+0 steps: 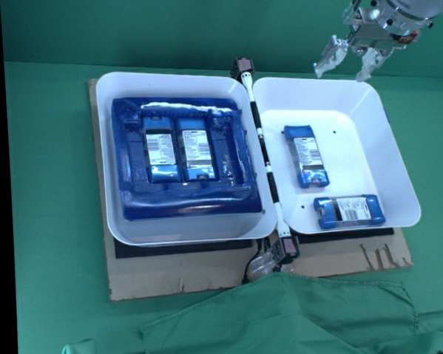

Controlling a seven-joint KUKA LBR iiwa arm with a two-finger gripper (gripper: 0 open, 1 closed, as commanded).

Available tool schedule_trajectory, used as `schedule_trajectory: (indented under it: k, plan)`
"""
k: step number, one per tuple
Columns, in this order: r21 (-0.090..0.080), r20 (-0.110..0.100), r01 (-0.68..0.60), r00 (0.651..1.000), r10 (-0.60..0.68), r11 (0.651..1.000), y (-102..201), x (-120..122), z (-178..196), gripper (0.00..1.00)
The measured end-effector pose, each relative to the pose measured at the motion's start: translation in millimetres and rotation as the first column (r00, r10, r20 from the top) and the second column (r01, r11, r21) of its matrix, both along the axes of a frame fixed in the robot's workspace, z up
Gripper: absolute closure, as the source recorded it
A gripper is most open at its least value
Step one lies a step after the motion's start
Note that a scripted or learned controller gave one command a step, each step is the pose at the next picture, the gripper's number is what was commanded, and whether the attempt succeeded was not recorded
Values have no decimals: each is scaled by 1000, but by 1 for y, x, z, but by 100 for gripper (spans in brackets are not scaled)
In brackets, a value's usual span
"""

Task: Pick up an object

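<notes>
Two blue packets with white labels lie in the right bin: one packet near its middle left, lying lengthwise, and another packet near the front edge, lying crosswise. My gripper hangs above the far rim of the right bin, its two fingers spread apart and open with nothing between them. It is well apart from both packets. The left bin holds a blue tray with two more labelled packets seated side by side in it.
A black-and-white bar with end clamps runs between the two bins. Both bins rest on brown cardboard on the green bench. A rumpled green cloth lies at the front.
</notes>
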State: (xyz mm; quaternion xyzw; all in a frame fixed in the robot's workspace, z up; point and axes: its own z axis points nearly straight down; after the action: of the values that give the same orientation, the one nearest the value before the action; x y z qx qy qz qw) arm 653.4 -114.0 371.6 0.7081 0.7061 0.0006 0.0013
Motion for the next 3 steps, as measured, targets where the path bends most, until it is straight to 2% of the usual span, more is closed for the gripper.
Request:
schedule_trajectory:
  k: [3]
  plan:
    - [-1,-4,1,1000,-1,1000,-13,-18,-137,0]
